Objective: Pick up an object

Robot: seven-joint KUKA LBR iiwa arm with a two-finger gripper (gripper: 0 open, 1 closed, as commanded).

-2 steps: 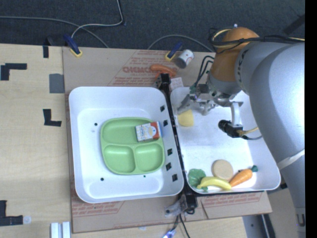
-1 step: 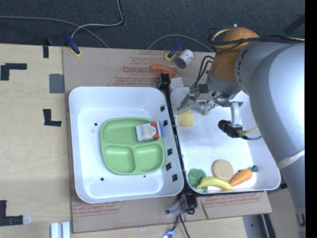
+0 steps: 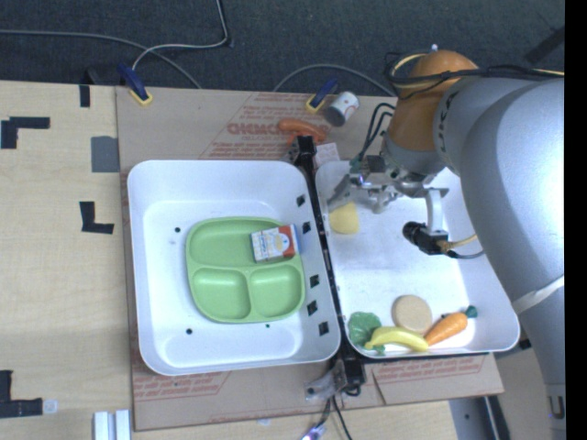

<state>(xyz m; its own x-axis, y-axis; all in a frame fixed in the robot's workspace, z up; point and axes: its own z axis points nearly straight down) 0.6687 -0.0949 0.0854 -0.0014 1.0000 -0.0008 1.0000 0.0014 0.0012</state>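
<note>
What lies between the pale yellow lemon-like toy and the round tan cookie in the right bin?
In the camera view, just bare white bin floor separates the pale yellow lemon-like toy from the round tan cookie.

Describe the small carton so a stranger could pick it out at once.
Start at the left white bin, which holds a green divided plate. The small carton lies on that plate's upper right part. It is the one boxy, printed thing; the other bin's items are rounded toy foods.

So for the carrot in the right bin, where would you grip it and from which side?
Probably from above, across the middle of the carrot's orange body, fingers closing across its width. It lies flat and slanted, green top toward the bin wall, tip close to the banana, so the ends are crowded.
</note>
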